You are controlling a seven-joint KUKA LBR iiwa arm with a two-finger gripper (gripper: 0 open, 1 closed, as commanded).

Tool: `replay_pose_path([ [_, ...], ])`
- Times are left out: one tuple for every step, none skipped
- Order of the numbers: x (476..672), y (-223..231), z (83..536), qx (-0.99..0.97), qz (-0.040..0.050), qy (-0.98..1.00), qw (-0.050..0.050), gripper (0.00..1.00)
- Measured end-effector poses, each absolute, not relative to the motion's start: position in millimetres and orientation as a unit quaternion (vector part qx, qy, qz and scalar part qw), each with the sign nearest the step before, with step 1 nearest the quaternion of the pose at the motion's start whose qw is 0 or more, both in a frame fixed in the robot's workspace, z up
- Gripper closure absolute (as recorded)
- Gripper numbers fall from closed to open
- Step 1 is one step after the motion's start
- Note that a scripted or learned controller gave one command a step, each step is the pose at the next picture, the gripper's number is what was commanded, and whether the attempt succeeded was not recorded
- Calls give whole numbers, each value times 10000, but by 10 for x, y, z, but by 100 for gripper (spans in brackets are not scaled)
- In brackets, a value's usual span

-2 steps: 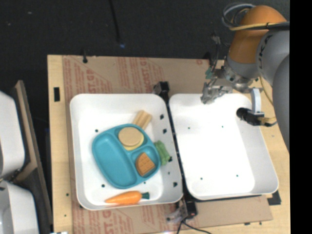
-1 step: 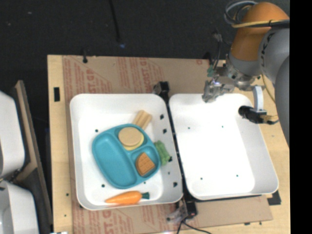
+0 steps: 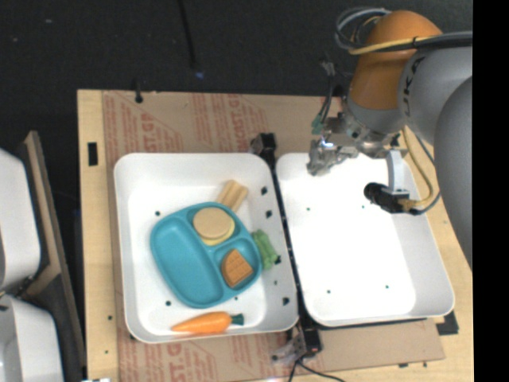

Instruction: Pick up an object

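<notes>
**Arm over the right bin, objects in the left**

The gripper [image 3: 324,159] hung over the far left corner of the right bin [image 3: 374,293]; whether it was open or closed could not be told. In the left bin [image 3: 131,213] a carrot [image 3: 205,323] lay by the near wall, its long axis running left to right, green top pointing right. Beside it sat a teal tray [image 3: 179,265] carrying a round biscuit [image 3: 215,224].

We see two bins [image 3: 366,293] of smooth white plastic with a soft sheen. The teal tray [image 3: 179,265] looks like matt moulded plastic, and the orange carrot [image 3: 203,323] like glossy plastic. The surface [image 3: 175,126] appears to be pale wood under printed brown cardboard. The arm's orange band [image 3: 390,62] shines; its grey shell [image 3: 445,94] looks satin.
</notes>
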State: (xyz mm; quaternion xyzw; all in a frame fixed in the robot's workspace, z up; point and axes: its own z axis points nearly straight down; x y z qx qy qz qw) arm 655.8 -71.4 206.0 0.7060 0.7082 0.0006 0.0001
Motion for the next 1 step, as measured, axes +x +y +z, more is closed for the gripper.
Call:
replay_pose_path([
  [6317,-234,2222,7060,12,7082,4,100],
])
